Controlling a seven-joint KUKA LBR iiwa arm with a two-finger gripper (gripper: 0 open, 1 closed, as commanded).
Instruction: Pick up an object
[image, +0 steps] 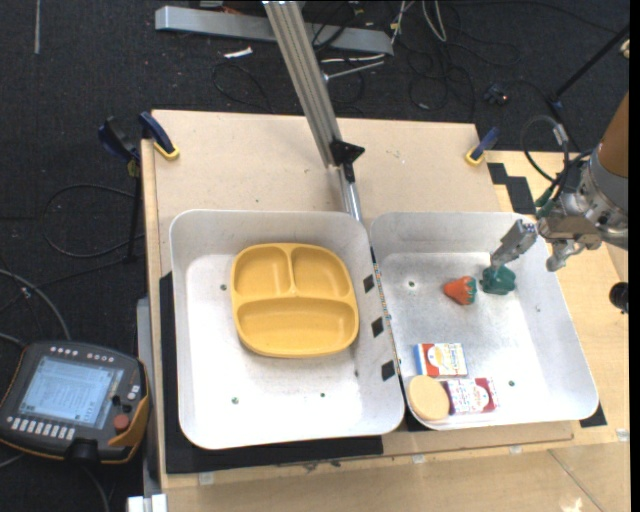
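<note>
Where the tool (528, 252) hangs, a teal object (499, 281) lies just below-left.

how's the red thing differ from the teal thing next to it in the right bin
The red object sits a little nearer the bin's middle, apart from the gripper; the teal object lies further right, right at one gripper finger. Red has a green patch on top; teal is one colour. Both are small, rounded and lie in the right bin.

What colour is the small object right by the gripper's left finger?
Teal green, seen in the camera view, beside a red piece.
</note>
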